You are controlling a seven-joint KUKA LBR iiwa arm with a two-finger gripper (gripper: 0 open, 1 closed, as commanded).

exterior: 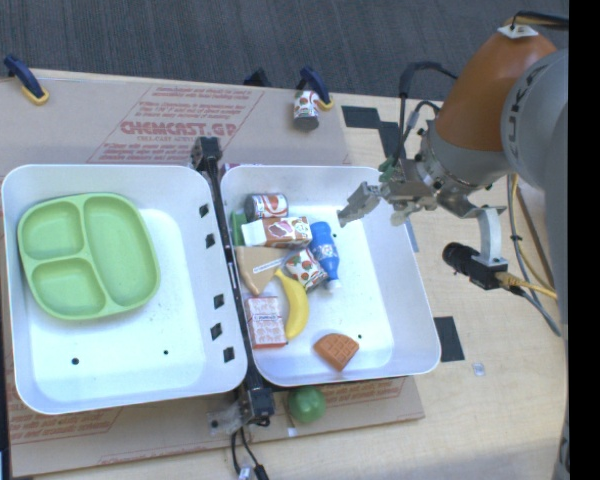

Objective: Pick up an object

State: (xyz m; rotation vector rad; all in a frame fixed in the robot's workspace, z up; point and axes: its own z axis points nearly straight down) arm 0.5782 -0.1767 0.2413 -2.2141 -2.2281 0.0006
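The right bin holds a heap of small items: a red and white can, a brown box, a blue bottle, a tan wedge, a patterned packet, a banana, a red and white carton and an orange waffle-like piece. My gripper hangs over the bin's upper right part, just right of the blue bottle and apart from it. It looks open, with nothing between its fingers.
The left bin holds a green divided plate. A green ball lies outside the bins at the front. A small bottle stands on the cardboard at the back. Black clips line the wall between the bins.
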